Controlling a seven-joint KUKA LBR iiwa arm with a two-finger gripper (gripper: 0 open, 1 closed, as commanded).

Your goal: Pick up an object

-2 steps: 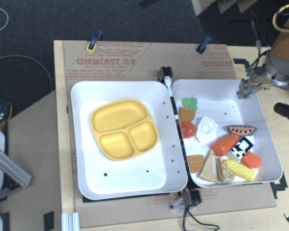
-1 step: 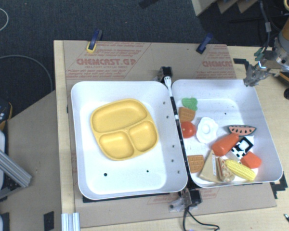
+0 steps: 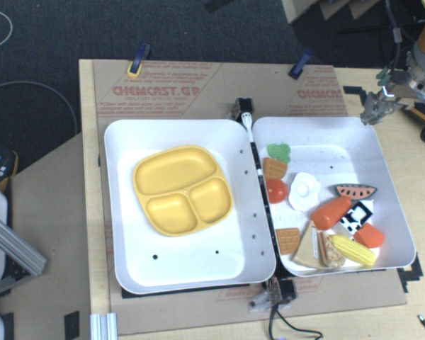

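The gripper [image 3: 374,110] hovers over the right bin's [image 3: 319,134] far right corner; whether it is open or closed cannot be told. The toy food, the watermelon slice [image 3: 355,190] nearest, lies well apart below it.

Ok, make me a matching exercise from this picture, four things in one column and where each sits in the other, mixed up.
Things:
1. yellow divided plate
2. corn cob
3. green toy
4. gripper

Places:
A. right bin, near front edge
B. above the right bin's far right corner
C. left bin
D. right bin, far left part by the divider

Pairs: 1-C, 2-A, 3-D, 4-B
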